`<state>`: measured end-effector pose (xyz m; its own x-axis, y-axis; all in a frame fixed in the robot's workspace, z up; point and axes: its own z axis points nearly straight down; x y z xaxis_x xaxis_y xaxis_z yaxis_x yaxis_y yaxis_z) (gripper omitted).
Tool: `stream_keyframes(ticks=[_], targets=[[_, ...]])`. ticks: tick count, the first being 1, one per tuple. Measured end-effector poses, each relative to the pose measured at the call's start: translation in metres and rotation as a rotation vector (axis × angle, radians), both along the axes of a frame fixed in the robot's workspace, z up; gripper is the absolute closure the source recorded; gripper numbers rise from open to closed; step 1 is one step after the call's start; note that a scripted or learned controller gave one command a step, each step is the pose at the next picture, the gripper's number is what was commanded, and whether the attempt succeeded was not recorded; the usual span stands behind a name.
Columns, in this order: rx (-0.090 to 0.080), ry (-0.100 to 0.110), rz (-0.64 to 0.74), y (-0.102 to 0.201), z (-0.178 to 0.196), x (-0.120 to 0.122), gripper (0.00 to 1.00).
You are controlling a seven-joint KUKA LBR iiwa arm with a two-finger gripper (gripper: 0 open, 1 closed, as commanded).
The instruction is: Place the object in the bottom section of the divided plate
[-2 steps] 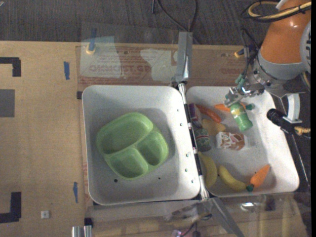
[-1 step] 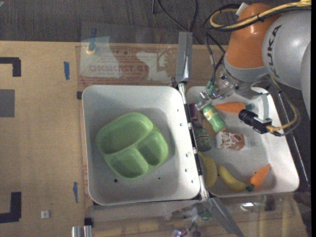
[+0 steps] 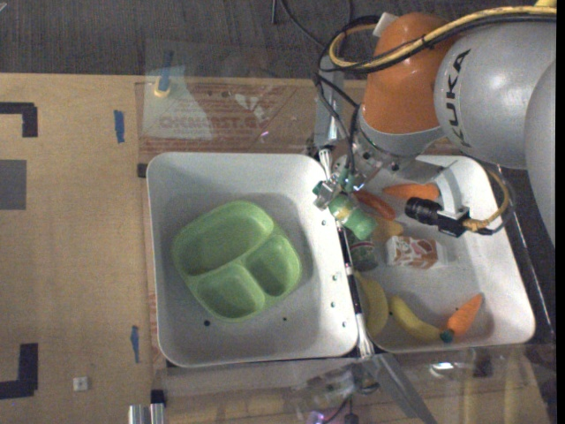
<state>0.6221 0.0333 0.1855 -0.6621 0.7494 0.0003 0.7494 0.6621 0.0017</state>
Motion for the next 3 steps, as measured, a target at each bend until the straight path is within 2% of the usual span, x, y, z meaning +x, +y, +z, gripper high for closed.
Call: stream_keyframes(ticks=[1,2,3], targets=[[0.0,-0.003,-0.104,0.055,0.0,-0.002,1.0],[0.0,-0.002,-0.113,0.128,0.003,-0.018,1.0],[0.0,-0.002,-0.113,0.128,0.004,-0.018,0.0]])
